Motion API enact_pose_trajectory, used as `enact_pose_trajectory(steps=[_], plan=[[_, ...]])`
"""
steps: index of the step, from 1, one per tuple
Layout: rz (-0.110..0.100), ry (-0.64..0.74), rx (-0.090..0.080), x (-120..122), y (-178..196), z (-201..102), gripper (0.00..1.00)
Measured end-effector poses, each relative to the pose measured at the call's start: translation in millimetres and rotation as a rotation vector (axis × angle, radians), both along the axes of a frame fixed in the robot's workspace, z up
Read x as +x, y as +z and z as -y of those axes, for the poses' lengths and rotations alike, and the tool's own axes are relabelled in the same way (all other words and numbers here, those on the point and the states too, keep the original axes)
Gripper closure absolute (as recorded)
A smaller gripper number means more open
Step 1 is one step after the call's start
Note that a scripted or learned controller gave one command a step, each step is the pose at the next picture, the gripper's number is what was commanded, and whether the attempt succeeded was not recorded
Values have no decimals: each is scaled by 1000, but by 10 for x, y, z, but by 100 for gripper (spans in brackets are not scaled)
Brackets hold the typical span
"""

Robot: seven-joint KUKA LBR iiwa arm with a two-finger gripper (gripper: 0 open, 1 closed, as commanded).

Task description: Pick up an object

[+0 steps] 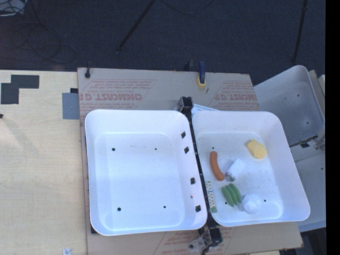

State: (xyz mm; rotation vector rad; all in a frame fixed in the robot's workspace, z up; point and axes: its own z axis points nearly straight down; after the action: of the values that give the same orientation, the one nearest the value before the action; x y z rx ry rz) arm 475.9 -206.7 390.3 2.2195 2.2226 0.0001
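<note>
The left bin (101,142) lay bare of objects, so the picking had to be done in the right bin (281,142), where every candidate sat. Going across that bin: an orange sausage-shaped piece (216,165) lay lengthwise close to the dividing wall; just below it a green ridged piece (231,194) lay on the floor; a small white-and-grey item (234,169) rested just beside the orange one, near enough that fingers closing on either might strike both. A white lump (251,203) sat touching or almost touching the green piece, close to the near wall. The yellow piece (256,149) stood well apart from the rest, toward the far right.

By my reckoning the yellow piece was the soundest choice: open floor on all sides gave room for a straight descent with fingers straddling it, away from walls and neighbours. The orange piece was hemmed by the divider, the white lump by the rim. How wide the pincer stood, or whether it held anything, I could not tell.
</note>
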Motion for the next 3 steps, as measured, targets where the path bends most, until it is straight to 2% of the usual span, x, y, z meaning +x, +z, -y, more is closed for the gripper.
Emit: enact_pose_trajectory(steps=[1,2,3], plan=[[-14,-1,5,-14,-1231,56,100],[11,0,-5,8,120,77,100],[-12,-1,5,-10,-1215,55,100]])
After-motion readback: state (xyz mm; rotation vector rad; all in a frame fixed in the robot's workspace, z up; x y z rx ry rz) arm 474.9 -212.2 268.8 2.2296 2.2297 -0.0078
